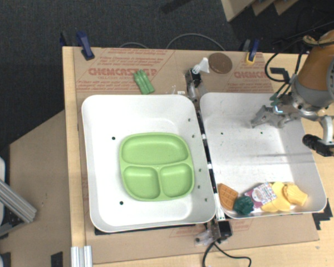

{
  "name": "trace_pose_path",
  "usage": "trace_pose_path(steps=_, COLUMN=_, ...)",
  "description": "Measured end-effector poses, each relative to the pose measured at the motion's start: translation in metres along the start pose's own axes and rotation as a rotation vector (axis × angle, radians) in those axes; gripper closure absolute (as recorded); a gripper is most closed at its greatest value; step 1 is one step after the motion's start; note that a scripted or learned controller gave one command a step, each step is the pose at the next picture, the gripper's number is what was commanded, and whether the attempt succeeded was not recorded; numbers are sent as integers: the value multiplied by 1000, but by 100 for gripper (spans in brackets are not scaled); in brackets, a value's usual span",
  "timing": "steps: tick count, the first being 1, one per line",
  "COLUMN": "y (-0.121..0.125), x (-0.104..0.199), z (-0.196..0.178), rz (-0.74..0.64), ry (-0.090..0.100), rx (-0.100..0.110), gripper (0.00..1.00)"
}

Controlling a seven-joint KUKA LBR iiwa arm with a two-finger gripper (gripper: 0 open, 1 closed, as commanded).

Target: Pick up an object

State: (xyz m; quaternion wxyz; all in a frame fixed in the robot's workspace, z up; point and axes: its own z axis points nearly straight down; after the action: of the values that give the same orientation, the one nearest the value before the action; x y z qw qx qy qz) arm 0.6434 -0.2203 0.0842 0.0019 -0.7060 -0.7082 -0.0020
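Observation:
Several small objects lie along the near edge of the right bin (pixel 239 149): an orange waffle-like piece (pixel 228 195), a dark green lump (pixel 244 205), a pink and white packet (pixel 263 193) and yellow pieces (pixel 286 198). My gripper (pixel 271 121) hovers over the far right part of that bin, well away from the pile. It is open, with nothing between its fingers. The grey arm with its orange band (pixel 317 65) comes in from the upper right.
The left bin (pixel 100 127) holds a green divided plate (pixel 156 166). A green object (pixel 144 82) and a brown disc (pixel 220 63) lie on the cardboard behind the bins. Blue clamps (pixel 84 44) grip the far bench edge. Cables trail near the arm.

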Motion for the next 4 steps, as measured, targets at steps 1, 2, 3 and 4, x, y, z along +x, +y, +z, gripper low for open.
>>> trace_pose_path(steps=1, y=21, x=1, z=1, rz=3, ry=10, rx=23, gripper=0)
trace_pose_path(steps=2, y=-48, x=-1, z=-1, rz=2, ry=0, rx=3, gripper=0)
trace_pose_path(steps=3, y=-29, x=0, z=0, rz=1, ry=1, rx=2, gripper=0)
trace_pose_path(steps=4, y=22, x=2, z=1, rz=1, ry=10, rx=22, gripper=0)
